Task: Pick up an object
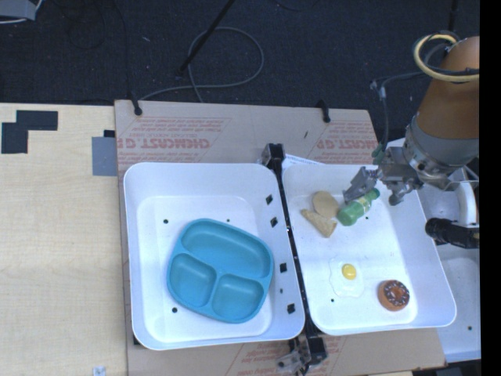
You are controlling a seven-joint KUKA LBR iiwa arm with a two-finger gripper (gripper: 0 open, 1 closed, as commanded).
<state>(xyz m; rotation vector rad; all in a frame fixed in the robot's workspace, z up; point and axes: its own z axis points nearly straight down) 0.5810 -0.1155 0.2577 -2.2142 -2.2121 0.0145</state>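
Right bin (423,288): tan bread-like pieces (322,212), fried egg toy (347,277), frosted doughnut toy (394,294). Green bottle-shaped object (356,207): pinched between the fingers of the gripper (366,197), at the bin's upper middle, just right of the bread pieces. Left bin (145,210): blue three-compartment tray (221,269). Both bins rest on the worktop (55,249).

Robotics lab, grey arm (446,124), white bins (149,233), loose floor cables (227,49)
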